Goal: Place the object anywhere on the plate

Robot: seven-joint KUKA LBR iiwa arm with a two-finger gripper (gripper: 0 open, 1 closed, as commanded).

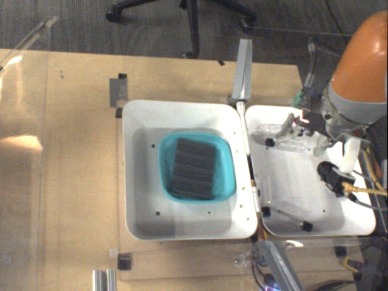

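A dark grey ridged block (194, 167) lies flat on the teal plate (227, 168), roughly at its middle. The plate sits in the left white bin (136, 180). My gripper (290, 129) hangs over the back of the right bin (357, 223), well apart from the block and the plate, with nothing seen in it. The orange and grey wrist rises behind it at the right edge of the view.
A thin rod with a dark tip (291, 217) lies near the front of the right bin. The ridge between the two bins (247, 162) separates my gripper from the plate. An office chair base (191, 5) stands on the floor beyond the bench.
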